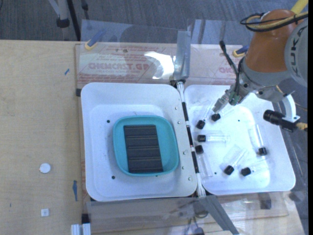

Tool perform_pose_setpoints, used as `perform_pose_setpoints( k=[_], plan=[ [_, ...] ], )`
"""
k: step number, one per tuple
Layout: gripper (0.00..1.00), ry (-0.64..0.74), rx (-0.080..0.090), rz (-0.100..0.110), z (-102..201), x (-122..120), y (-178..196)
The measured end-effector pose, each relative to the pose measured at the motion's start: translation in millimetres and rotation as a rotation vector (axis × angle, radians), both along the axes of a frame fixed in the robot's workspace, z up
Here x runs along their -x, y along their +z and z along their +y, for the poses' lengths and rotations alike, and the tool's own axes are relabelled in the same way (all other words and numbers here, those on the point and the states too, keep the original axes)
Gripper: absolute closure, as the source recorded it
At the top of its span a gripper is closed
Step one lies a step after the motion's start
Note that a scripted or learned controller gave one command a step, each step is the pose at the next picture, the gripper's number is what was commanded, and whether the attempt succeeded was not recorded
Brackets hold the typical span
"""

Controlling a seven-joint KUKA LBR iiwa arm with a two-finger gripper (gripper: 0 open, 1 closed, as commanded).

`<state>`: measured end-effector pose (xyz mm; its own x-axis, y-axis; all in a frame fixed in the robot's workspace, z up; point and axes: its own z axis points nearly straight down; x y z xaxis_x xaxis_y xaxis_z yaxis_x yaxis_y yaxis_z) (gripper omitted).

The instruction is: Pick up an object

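"CHEMCAST GP" shows faintly on the masked sheet (122, 62) behind the bins, and "KU" on the arm (298, 53). The gripper (217, 109) hangs over the right bin (283, 177); I cannot tell whether its fingers are parted. A clear vial with a black cap (214, 116) lies just under the fingertips (its glass barely visible), others scattered below.

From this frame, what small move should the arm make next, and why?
Probably lower the claw slightly toward the clear tube with a black cap just below it in the right bin. The claw sits above that tube, and nothing is visibly held yet.
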<state>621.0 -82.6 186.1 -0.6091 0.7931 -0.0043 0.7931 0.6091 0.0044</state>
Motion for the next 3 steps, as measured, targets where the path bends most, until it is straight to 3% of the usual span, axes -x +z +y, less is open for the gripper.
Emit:
perform_pose_setpoints(
  k=[1,2,3],
  plan=[
    [0.0,0.0,0.0,0.0,0.0,0.1,-0.2],
    [0.0,0.0,0.0,0.001,0.0,0.1,-0.2],
    [0.0,0.039,0.001,-0.004,-18.3,5.8,-97.7]
  ],
)
